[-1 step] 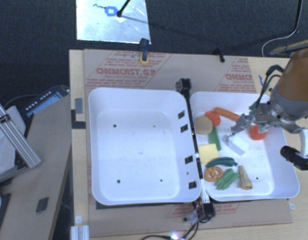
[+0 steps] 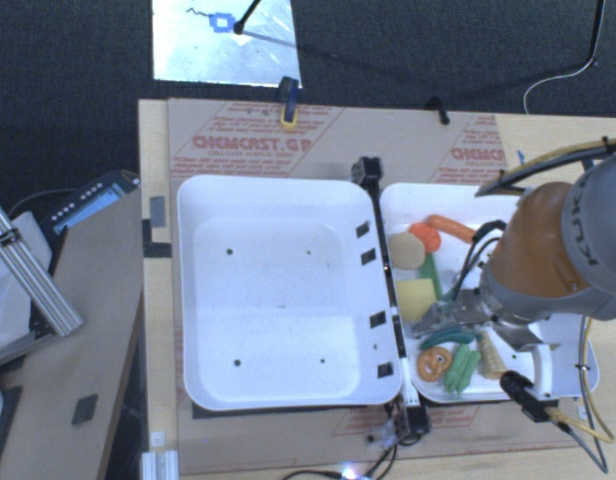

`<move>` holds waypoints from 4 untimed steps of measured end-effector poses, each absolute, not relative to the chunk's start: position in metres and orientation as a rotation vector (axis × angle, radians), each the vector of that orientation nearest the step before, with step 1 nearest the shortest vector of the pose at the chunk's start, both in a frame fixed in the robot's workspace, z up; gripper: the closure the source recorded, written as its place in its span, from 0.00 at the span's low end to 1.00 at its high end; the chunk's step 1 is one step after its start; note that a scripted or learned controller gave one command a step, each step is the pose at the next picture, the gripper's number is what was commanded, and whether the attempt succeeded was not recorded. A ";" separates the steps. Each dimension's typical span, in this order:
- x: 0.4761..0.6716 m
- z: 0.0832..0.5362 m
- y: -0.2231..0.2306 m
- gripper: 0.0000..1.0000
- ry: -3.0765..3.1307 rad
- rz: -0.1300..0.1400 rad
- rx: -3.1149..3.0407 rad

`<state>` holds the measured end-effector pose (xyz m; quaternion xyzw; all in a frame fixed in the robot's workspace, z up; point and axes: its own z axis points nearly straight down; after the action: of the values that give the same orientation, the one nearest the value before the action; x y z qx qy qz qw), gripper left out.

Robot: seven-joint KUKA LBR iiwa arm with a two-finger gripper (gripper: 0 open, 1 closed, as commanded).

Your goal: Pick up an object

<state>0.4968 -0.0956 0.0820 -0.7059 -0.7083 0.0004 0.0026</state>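
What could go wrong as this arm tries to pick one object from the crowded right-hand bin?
1. The objects in the right bin lie packed together: the yellow block sits against the tan round piece, so fingers may catch two or push one aside.
2. The gripper works close to the bin divider and could strike it.
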 end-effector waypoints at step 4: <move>0.580 0.412 0.064 1.00 -2.239 -0.015 -2.208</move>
<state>0.5803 0.0644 0.4122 -0.7022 -0.7119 -0.0049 -0.0013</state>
